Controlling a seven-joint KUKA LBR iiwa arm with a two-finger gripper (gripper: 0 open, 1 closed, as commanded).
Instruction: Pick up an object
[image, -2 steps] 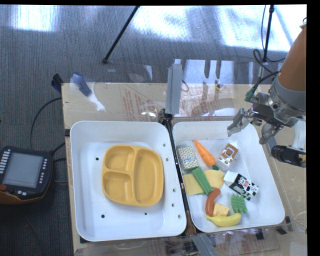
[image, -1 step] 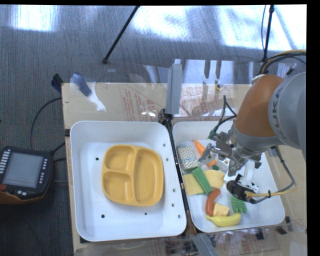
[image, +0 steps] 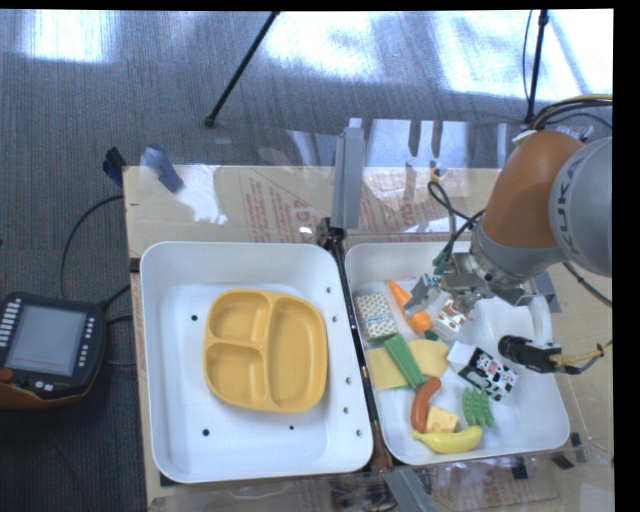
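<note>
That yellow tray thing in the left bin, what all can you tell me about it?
The yellow tray is a rounded-corner plate that looks like moulded plastic, with three compartments: two smaller ones on its left side, one above the other, and one long one on its right. It lies flat and right way up, turned slightly askew, roughly in the middle of the left bin, resting on the bin's floor. Nothing sits in its compartments, and nothing else touches it.
</note>
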